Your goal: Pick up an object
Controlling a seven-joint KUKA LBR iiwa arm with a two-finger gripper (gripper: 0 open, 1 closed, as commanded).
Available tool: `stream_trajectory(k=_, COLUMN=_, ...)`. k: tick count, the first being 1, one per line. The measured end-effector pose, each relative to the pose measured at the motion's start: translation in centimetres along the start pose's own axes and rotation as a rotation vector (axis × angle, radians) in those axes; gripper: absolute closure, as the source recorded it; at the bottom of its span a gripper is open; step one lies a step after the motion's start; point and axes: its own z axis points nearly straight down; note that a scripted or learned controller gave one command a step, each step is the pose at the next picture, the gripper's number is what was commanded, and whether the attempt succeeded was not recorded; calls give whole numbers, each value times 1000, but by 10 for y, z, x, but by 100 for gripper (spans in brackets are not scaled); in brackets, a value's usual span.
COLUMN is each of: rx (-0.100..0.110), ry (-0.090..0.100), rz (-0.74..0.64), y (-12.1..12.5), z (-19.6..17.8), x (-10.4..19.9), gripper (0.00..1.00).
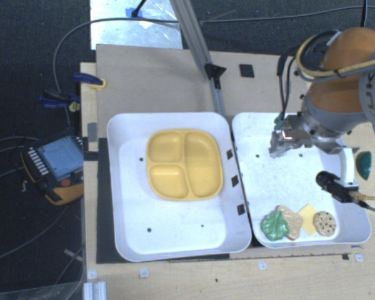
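Gripper [280, 144] sits over the right bin [262, 125], in its upper-left part, just right of the ridge where the two bins meet. Seen from above at a slant, so the fingertips blur into one dark grey lump against the white floor; can't tell if they're apart or together, and nothing visible between them. Can't tell either whether the tips touch the bin floor or hang above it. Arm [344, 61] comes in from the right, its orange band above the wrist, yellow and black cables looped over it. All pickable items are at the opposite end of that same bin, well apart from the gripper, bunched along the bottom wall: green leaf [274, 225] furthest left, a tan toast-shaped piece [292, 219] touching and partly overlapping it, yellow cheese wedge [309, 218] just right of the toast, round cookie [325, 223] on the right, next to the cheese. A black cylinder [332, 185] with a cable hangs over the bin's right side, between gripper and cookie. Left bin [122, 167] holds a yellow divided plate [184, 165], three compartments, lying flat in its upper half.
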Motion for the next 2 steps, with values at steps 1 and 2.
stream_trajectory(k=1, rx=0, ry=1, rz=-1, y=7, z=-3, x=58, gripper=100)
stream_trajectory(k=2, rx=1, ry=1, rz=-1, y=1, z=-7, x=112, gripper=100)
